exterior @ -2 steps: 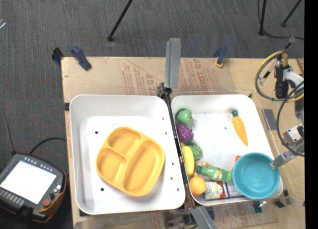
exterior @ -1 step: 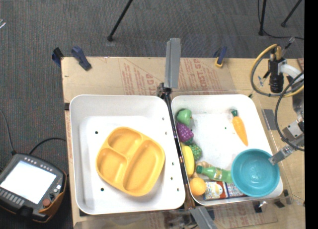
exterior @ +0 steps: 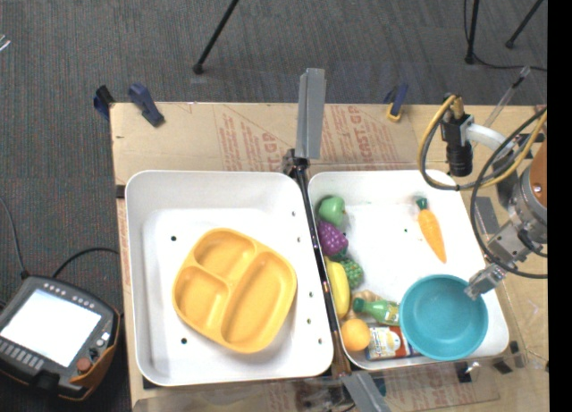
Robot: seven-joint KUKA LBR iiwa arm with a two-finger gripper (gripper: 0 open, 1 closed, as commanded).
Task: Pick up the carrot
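Glossy plastic carrot, smooth bins

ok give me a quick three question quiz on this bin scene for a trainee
1. True or false: the carrot lies in the left bin.
2. Which thing is nearest the gripper: A) yellow tray B) blue bowl C) purple grapes?
3. Fill in: the carrot's green top points toward the ___ edge of the right bin.

Key: 1 false; 2 B; 3 far
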